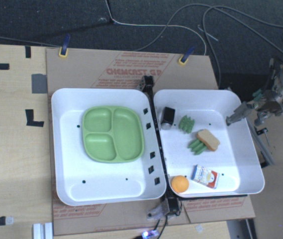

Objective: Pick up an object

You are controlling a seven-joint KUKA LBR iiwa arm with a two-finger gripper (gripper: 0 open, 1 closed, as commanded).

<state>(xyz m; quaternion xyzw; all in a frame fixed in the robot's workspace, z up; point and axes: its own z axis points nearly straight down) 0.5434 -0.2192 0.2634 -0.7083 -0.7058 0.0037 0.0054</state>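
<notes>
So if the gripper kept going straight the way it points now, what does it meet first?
Probably the right bin's rim or floor near it; the gripper points left, roughly towards the sandwich, though height is unclear.

Two white bins are sitting side by side on brown cardboard (131,68). The left bin (64,133) is holding a green plate (113,134) with three parts. Two yellow clips (63,51) are pinching the cardboard's far edge. Thin cables (181,19) are lying across the dark cloth behind it.
</notes>
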